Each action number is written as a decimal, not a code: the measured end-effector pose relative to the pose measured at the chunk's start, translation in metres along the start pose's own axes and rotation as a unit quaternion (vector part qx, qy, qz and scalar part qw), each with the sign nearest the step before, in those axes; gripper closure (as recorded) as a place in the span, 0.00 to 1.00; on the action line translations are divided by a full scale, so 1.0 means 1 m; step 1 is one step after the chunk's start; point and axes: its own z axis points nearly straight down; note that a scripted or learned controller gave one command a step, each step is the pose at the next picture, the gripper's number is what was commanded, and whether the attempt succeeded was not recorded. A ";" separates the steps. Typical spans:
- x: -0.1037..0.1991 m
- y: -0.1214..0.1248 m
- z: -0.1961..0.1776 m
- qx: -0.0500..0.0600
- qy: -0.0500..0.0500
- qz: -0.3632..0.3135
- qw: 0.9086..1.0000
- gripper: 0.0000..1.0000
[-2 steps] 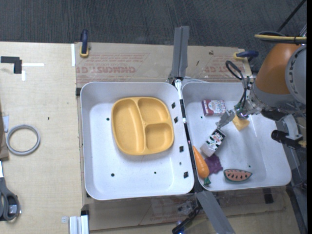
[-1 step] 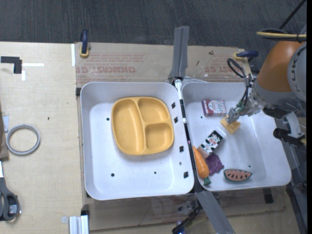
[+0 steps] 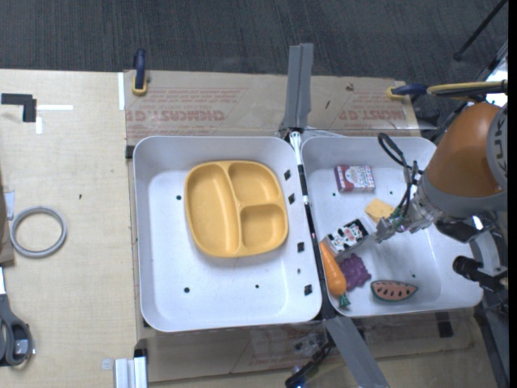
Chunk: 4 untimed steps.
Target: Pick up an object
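Hand [image 3: 380, 231] low in the right bin [image 3: 452, 297]
Its grip cannot be told; cow-patterned toy [image 3: 348, 234] just beside it, yellow block [image 3: 378, 209] above, carrot [image 3: 333, 272] below

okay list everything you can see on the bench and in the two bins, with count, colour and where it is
divided plate: 1, yellow, left bin
small box: 1, maroon and white, right bin, far side
cheese wedge: 1, yellow, right bin, centre
black-and-white toy: 1, right bin, by gripper
carrot: 1, orange, right bin, left wall
grapes: 1 bunch, purple, beside carrot
watermelon slice: 1, red, right bin, near edge
tape roll: 1, grey, bench left
gripper: 1, grey, over right bin
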 end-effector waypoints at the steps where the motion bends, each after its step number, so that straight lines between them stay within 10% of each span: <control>1: 0.000 0.000 0.000 0.000 0.000 0.000 1.000 0.00; 4: 0.006 0.125 0.014 0.000 -0.002 0.190 0.982 0.00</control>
